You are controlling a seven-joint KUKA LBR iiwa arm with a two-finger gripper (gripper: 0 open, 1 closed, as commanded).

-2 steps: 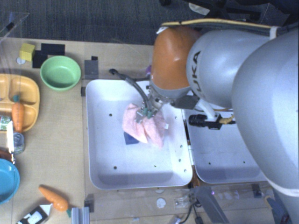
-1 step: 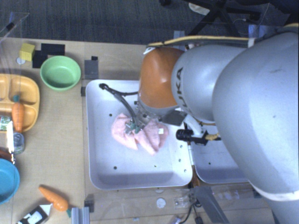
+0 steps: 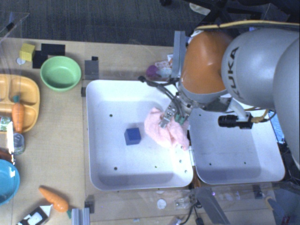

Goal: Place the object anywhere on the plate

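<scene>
A small blue cube point(image 3: 133, 136) lies on the floor of the left white bin point(image 3: 101, 172). To its right, a crumpled pink cloth-like thing point(image 3: 165, 130) rests against the bin's right wall. My gripper point(image 3: 169, 116) hangs over the upper right part of the pink thing, touching or just above it. The grey and orange arm point(image 3: 211, 69) covers the bins' far right corner. A yellow divided plate point(image 3: 29, 89) with a carrot point(image 3: 18, 116) on it sits on the bench far to the left, outside the bins.
The right white bin point(image 3: 243, 168) lies under the arm. On the bench to the left are a green bowl point(image 3: 61, 73), a blue dish point(image 3: 7, 182) and a second carrot point(image 3: 55, 198). A purple item point(image 3: 154, 71) sits behind the left bin.
</scene>
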